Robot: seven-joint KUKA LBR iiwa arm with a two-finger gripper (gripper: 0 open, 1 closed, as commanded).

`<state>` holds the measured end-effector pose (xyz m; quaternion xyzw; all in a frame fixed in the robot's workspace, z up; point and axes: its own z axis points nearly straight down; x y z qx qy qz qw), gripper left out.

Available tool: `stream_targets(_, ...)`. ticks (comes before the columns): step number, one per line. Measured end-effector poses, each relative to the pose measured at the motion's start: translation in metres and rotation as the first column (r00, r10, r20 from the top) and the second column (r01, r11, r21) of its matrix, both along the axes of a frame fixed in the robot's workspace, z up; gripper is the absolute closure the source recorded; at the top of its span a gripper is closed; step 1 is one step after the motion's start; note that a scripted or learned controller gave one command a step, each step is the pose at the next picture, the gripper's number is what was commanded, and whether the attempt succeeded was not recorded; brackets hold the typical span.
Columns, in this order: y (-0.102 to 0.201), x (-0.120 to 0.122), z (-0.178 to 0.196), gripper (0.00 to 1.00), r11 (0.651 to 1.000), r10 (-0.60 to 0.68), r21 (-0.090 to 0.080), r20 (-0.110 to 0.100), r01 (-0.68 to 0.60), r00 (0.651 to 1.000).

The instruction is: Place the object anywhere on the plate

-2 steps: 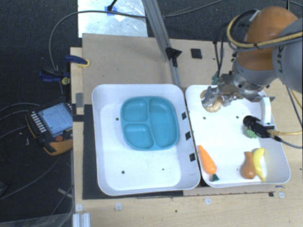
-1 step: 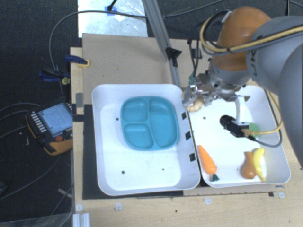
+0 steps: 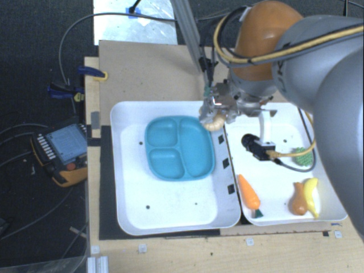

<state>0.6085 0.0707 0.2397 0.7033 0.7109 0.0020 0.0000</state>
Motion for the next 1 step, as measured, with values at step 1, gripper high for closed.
stream_targets(1, 0.0544, -0.0056, -0.0184, 1.0, 1.0, 0.0, -0.001, -0.004, 0.0, 1.0)
